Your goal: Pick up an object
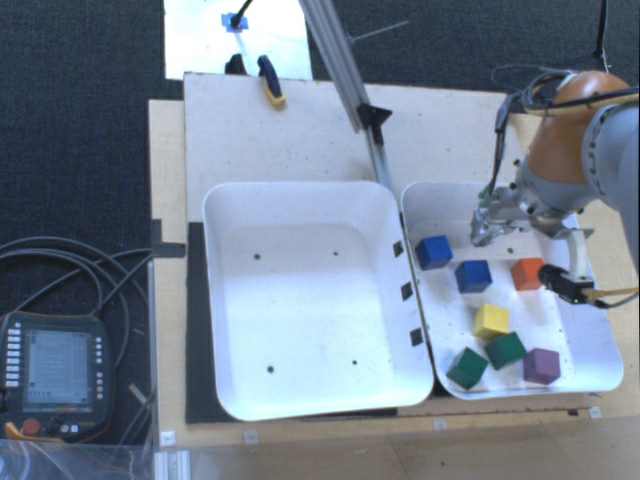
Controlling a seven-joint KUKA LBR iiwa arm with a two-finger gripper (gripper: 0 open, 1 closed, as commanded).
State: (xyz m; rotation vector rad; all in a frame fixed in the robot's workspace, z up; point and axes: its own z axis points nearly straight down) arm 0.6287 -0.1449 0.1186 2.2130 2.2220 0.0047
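Gripper apparently just above blue cube.

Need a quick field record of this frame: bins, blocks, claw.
left bin: white, shallow
right bin: white, holds seven blocks
blue blocks: two
orange block: near the right wall
yellow block: mid bin
green blocks: two
purple block: front right corner
claw: over the right bin's back, above the blue blocks; nothing seen in it
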